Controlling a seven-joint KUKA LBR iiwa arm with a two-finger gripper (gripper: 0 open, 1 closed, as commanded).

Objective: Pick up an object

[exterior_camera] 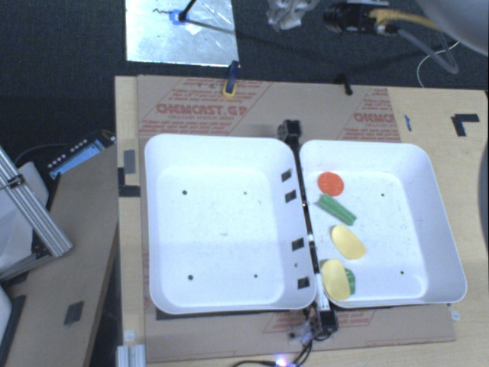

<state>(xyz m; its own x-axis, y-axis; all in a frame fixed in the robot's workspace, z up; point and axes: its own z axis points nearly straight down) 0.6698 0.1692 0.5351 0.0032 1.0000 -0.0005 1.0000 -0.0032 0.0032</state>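
Lying in the right shallow white bin (428, 205), looking light, rigid and slick: flat red plastic disc (330, 183), green plastic stick (337, 209), two yellow plastic ovals (348, 241); likely gripping best across the stick's narrow sides; end effector (294, 2) blurred above the bench (252, 105), state impossible to tell.

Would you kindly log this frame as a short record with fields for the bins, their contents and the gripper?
left bin: white, shallow
right bin: white, shallow, holds four items near its left side
items: orange disc; green strip; yellow oval; yellow piece resting over a green piece
gripper: raised beyond the bins, top of the view, holding nothing visible
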